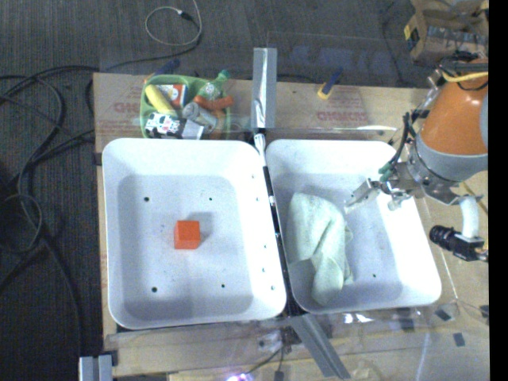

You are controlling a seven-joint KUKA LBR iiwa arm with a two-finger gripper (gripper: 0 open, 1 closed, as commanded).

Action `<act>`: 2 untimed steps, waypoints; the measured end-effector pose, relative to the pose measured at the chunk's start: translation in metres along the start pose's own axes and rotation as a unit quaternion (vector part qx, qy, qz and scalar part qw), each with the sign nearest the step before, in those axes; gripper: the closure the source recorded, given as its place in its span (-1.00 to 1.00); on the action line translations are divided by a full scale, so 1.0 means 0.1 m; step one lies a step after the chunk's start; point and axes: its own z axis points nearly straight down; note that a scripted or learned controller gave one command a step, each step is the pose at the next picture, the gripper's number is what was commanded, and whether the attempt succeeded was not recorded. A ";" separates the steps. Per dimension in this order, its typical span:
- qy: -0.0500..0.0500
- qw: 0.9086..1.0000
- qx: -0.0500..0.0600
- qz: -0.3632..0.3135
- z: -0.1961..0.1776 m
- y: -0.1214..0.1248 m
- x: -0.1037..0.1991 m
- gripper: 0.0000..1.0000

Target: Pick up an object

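Note:
An orange cube (187, 234) lies near the middle of the left bin (127, 165). A pale green cloth (319, 244) lies crumpled along the left side of the right bin (413, 292). My gripper (373, 195) hangs over the right bin's upper right area, to the right of the cloth and apart from it. Its thin fingers (357, 198) are spread and point left with nothing between them. The grey arm with its orange band (452, 125) reaches in from the right.
A green basket (152, 94) of small toys sits behind the left bin on the cardboard-covered bench. A metal post (263, 86) stands upright between the bins at the back. Cables trail on the floor at left.

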 end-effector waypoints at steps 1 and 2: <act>0.000 0.999 -0.005 0.034 0.96 -0.03 -0.04 -1.00; -0.004 1.000 -0.013 -0.020 1.02 0.57 0.43 -1.00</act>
